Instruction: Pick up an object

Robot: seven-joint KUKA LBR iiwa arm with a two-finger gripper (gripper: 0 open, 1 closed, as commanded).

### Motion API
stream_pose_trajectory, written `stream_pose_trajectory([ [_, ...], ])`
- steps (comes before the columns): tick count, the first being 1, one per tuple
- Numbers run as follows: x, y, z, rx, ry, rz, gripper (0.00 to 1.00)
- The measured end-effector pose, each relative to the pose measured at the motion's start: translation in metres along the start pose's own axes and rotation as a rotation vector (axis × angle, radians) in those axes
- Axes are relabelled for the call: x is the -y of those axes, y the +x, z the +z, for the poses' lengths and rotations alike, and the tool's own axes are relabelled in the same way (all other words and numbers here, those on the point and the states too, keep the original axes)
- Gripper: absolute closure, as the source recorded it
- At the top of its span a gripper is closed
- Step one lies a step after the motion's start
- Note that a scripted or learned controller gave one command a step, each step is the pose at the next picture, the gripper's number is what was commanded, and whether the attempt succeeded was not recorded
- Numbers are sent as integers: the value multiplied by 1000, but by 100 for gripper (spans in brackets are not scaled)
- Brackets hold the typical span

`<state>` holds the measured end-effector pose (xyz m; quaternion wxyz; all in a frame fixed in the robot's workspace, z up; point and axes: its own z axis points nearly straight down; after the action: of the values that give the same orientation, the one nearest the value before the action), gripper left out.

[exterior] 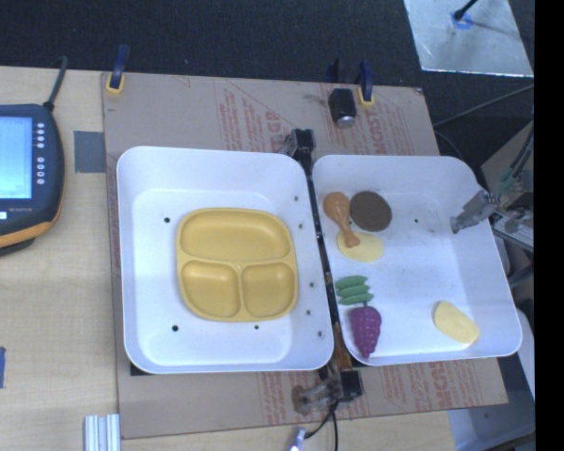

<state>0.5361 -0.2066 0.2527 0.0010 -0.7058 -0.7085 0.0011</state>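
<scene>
At the far left of the tabletop we see a handheld control pad with a pale screen and an orange underside, well left of the left bin. That bin holds a yellow divided plate, lying flat near its middle, with one long compartment at the back and two smaller ones at the front.

Touching the left bin along its right wall is the right bin. Just right of that shared wall, at the back, we find a tan drumstick touching a brown round patty, with a pale yellow piece just in front of them. Further front along the same wall lie green pea pods, and touching them on the near side, a purple bunch of grapes. A yellow lemon sits apart from the wall, near the right bin's front right corner.

At the right bin's right rim we see the gripper, low over the bin and well right of the patty. We cannot tell how far its jaws are parted, and we see nothing between them.
</scene>
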Motion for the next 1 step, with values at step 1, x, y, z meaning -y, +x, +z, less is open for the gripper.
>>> stream_pose_trajectory([
  [1, -85, 45, 59, 1, 0, -2, 0],
])
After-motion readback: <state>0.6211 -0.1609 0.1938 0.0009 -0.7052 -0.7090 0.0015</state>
